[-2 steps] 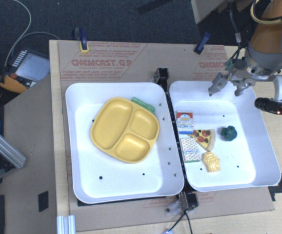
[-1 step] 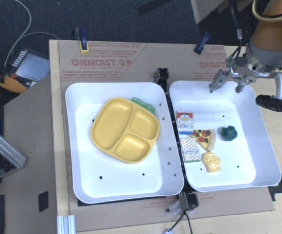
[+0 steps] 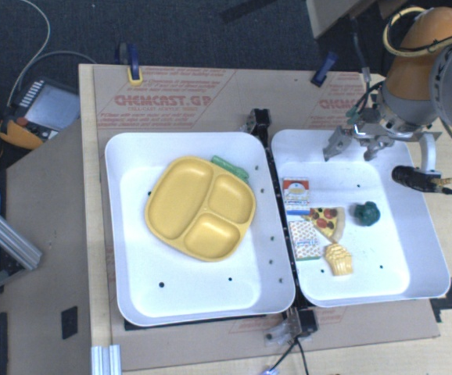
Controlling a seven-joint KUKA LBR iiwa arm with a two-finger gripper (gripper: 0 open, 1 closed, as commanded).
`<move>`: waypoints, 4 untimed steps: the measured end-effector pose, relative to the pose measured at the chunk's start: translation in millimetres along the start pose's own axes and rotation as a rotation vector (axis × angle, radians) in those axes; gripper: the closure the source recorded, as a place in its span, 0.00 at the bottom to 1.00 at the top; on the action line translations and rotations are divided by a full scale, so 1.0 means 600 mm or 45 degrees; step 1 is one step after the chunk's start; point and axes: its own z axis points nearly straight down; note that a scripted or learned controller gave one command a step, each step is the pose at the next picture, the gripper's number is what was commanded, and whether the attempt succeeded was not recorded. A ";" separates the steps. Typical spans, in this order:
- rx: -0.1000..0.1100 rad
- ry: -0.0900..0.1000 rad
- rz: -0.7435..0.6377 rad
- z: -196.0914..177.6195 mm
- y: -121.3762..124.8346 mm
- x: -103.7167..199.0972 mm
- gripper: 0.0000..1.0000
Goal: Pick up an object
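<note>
Over the right bin (image 3: 414, 276), near its twelve-o'clock rim, we see the gripper (image 3: 355, 148) hanging with its two fingers spread apart and nothing between them, while the candidates lie lower down: a dark green piece (image 3: 366, 213) at about three o'clock of the bin, a pizza slice (image 3: 328, 222) near the centre, a yellow piece (image 3: 339, 259) at six o'clock, and flat cards (image 3: 296, 194) along the nine-o'clock wall. We judge the green piece the best choice, standing apart from its neighbours, so we would centre the open jaws over it before descending. The arm (image 3: 425, 53) reaches in from the two-o'clock corner, wrist bent downward.
</note>
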 end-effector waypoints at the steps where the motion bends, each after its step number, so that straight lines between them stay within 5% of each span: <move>1: 0.000 0.000 0.000 0.088 -0.002 0.001 0.00; 2: -0.011 -0.003 -0.002 0.062 0.002 0.001 1.00; 4: -0.021 -0.005 -0.001 -0.152 0.003 -0.007 1.00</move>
